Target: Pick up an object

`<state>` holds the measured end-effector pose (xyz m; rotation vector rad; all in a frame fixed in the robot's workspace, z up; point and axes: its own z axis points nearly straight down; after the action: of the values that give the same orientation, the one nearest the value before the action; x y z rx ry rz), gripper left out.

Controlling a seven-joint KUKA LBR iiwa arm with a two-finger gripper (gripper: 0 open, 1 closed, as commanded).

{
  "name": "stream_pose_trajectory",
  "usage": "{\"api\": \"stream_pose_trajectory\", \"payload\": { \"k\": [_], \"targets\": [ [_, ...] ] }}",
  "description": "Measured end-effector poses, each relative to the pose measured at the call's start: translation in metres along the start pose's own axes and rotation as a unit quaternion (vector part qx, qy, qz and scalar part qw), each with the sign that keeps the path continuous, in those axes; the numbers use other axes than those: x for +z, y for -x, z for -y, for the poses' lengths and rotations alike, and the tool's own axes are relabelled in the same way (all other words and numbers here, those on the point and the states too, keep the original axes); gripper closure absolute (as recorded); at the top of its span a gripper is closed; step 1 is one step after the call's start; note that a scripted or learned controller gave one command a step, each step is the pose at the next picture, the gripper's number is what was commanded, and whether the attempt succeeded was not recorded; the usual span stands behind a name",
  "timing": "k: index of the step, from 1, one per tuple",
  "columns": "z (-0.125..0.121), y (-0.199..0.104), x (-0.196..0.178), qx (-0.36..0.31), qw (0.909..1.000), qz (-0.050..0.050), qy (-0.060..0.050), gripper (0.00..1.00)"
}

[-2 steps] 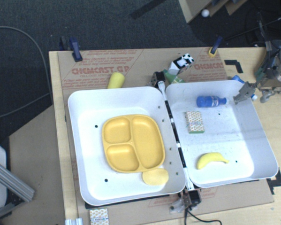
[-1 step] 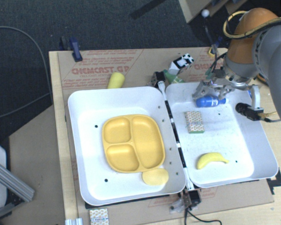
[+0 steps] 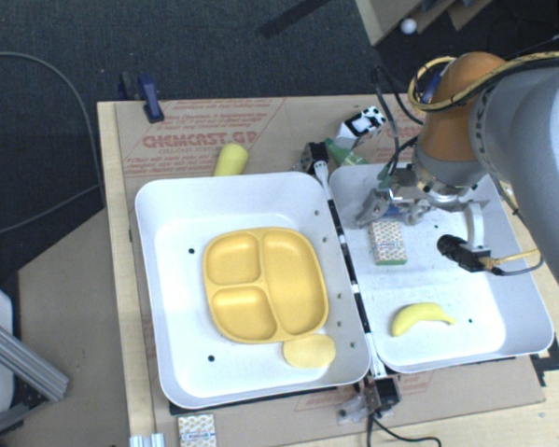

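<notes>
On the bench, the right bin (image 3: 519, 331) is receiving the arm (image 3: 498, 113); its gripper (image 3: 397, 205) is hovering above a small packet (image 3: 388, 241), grip state indiscernible, banana (image 3: 420, 319) lying nearer.

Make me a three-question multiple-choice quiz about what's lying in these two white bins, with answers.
1. Where is the banana?
A. right bin
B. left bin
C. on the cardboard

2. How many compartments does the yellow tray have?
A. two
B. three
C. five

3. How does the small box lie?
A. flat on the bin floor
B. stacked on the banana
C. inside the tray

Answers: 1 A, it lies near the right bin's front edge. 2 B, ridges divide it into three. 3 A, it rests flat just below the hand.
</notes>
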<state>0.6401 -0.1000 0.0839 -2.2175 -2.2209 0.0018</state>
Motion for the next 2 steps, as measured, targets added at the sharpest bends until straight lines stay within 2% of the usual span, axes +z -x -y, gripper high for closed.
{"api": "stream_pose_trajectory", "payload": {
  "k": [2],
  "targets": [
    [-0.0004, 0.0006, -0.0008, 0.0, 1.0, 0.0, 0.001, 0.0]
  ]
}}
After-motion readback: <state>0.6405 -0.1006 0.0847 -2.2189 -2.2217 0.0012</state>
